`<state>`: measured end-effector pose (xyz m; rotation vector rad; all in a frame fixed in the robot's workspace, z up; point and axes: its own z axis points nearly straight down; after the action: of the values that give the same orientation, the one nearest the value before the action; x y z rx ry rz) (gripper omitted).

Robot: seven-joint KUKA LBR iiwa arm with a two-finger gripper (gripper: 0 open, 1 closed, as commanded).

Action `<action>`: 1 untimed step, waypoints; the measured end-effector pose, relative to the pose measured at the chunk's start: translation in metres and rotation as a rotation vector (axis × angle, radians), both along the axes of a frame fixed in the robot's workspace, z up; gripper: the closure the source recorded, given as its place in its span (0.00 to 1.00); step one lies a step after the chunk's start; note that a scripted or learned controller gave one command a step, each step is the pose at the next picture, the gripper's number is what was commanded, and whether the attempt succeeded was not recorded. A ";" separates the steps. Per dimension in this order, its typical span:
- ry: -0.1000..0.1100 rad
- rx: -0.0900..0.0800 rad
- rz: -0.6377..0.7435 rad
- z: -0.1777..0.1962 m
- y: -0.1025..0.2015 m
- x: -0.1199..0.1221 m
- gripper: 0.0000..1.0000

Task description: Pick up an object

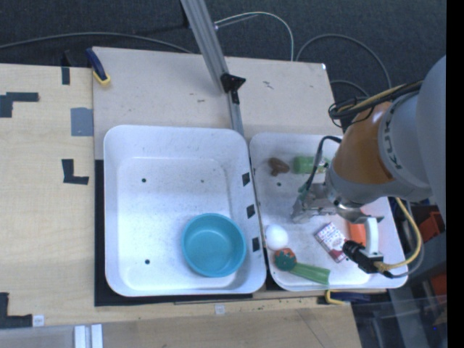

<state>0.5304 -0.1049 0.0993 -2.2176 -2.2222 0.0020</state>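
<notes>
Grey arm with orange band reaches in from the right, gripper (306,207) low over the right white plastic bin (284,145); can't tell how its fingers are set. Near it in that bin: small brown lump (278,166), light green block (303,165), white ball (276,235), red-and-white packet (330,237), green-handled tool with red head (300,267). Round blue plastic bowl (213,244) sits in left white bin (123,142) on the counter (43,194).
</notes>
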 end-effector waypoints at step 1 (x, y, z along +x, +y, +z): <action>-0.004 -0.001 -0.002 0.042 -0.003 0.000 1.00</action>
<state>0.5304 -0.1081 0.1415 -2.2218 -2.2229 -0.0012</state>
